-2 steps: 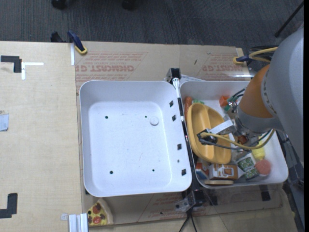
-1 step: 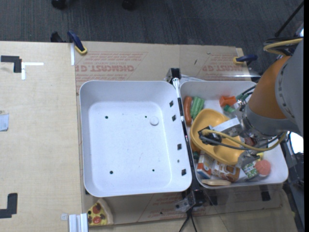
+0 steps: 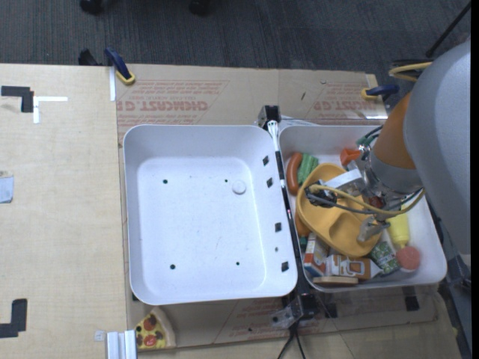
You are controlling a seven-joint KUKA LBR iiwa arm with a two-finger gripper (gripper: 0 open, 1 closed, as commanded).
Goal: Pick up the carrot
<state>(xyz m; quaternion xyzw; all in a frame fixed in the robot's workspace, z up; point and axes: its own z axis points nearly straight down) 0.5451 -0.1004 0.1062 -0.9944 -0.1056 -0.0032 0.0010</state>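
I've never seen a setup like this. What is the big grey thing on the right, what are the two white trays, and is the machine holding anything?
You are looking down at a slant from one fixed camera above a bench. The big grey shape with an orange band is a robot arm, reaching in from the right. Its two-finger gripper is low in the right-hand shallow white bin, but clutter hides whether it grips anything. That bin is full of toys: a yellow plastic bowl, an orange carrot with a green top near the bin's left wall, a yellow corn-like piece, a pink ball and small boxes. The left white bin holds one small white disc. A toy pizza slice lies on the bench.
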